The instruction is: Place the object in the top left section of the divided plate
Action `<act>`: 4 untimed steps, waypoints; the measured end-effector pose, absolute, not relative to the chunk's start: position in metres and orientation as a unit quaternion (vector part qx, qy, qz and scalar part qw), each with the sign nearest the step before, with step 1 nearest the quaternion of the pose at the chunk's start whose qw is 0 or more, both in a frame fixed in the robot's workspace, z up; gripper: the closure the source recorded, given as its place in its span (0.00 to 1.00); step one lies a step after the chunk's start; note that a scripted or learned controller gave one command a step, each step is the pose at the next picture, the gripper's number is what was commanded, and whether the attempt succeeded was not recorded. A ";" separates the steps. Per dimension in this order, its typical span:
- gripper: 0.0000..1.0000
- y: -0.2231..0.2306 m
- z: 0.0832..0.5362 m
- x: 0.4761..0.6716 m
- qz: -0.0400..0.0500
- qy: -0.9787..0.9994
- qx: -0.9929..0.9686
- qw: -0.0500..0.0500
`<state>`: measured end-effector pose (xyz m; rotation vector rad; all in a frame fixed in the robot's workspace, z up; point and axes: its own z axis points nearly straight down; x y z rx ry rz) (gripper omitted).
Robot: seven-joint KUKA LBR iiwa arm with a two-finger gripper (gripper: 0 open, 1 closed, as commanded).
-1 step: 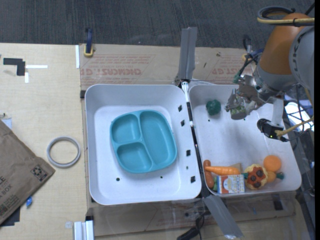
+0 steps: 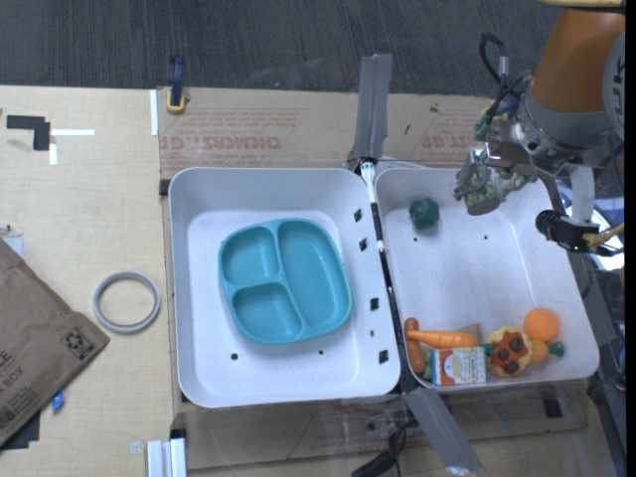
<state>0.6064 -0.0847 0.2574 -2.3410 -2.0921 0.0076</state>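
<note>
Currently, the two-finger metal gripper (image 2: 481,195) is seen over the far part of the right shallow white bin (image 2: 517,271), below the grey arm with its orange band (image 2: 576,43). Whether its jaws are open or closed cannot be told, and nothing can be made out between them. A small dark green rounded object (image 2: 424,213) lies on the bin floor to the left of the gripper and slightly nearer, apart from it and close to the bin's far left corner.

Along the near edge of the same bin, an orange toy carrot (image 2: 442,338), a small carton with an orange-and-white label (image 2: 459,367), a toy pizza slice with red dots (image 2: 508,350) and an orange ball-shaped fruit (image 2: 541,324) are gathered. The carton's label is too small to be read.

In the left shallow white bin (image 2: 199,296), a teal divided plastic plate (image 2: 285,280) with three sections is set near the middle.

Beyond the bins, red printing is seen upside down on the brown cardboard (image 2: 263,127); "CHEMCAST" seems to be readable. On the wooden bench at the left, a grey ring (image 2: 126,300) lies beside a brown cardboard box (image 2: 35,341).
</note>
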 end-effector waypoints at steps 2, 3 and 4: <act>1.00 0.010 0.152 0.661 0.001 -0.468 -0.884 -0.007; 1.00 0.069 0.188 0.659 0.003 -0.411 -0.912 0.000; 1.00 0.043 0.203 0.646 0.004 -0.384 -0.923 0.000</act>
